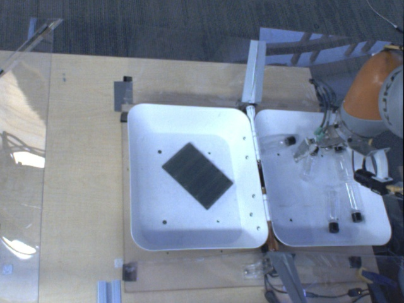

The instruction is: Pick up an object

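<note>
The robot's hand (314, 149) is hovering low over the right bin (297, 229), its finger state impossible to tell. A dark flat pad (197, 175) is lying in the left bin (142, 169), well to the hand's left.

My end effector (314, 149) hangs over the right bin (284, 229), its floor open around me. In the left bin (142, 226), a dark flat pad (197, 175) lies mid-floor, room all round.

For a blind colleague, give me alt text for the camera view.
A flat dark grey square pad lies diagonally in the left shallow white bin. The grey robot arm with an orange band reaches over the right white bin, its hand low above the floor.
</note>
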Robot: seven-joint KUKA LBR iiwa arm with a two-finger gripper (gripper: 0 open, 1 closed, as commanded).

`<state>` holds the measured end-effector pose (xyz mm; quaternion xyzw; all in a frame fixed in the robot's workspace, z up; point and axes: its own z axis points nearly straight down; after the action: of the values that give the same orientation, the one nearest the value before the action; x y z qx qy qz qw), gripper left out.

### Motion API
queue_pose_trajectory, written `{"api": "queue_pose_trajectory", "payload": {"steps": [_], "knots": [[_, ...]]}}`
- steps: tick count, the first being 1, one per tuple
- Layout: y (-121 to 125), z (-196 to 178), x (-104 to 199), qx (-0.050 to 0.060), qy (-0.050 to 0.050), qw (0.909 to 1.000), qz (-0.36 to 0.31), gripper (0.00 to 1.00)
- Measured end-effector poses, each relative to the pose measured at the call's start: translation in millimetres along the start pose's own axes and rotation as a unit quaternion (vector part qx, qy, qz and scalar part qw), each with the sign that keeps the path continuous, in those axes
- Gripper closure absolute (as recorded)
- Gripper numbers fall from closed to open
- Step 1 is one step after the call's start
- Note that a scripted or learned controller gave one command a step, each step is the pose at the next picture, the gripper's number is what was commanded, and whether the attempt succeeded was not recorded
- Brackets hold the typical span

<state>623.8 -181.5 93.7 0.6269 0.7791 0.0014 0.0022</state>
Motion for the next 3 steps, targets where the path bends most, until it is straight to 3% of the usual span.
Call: {"api": "queue_pose_trajectory", "payload": {"steps": [1,2,3], "knots": [[2.5,-9.2,1.0,-0.002,-0.001,1.0000,-0.002,1.00],[26.9,-58.4,30.9,0.000,0.000,1.0000,-0.005,1.00],[31.1,-5.3,63.5,0.000,-0.001,0.9995,-0.031,1.00]]}}
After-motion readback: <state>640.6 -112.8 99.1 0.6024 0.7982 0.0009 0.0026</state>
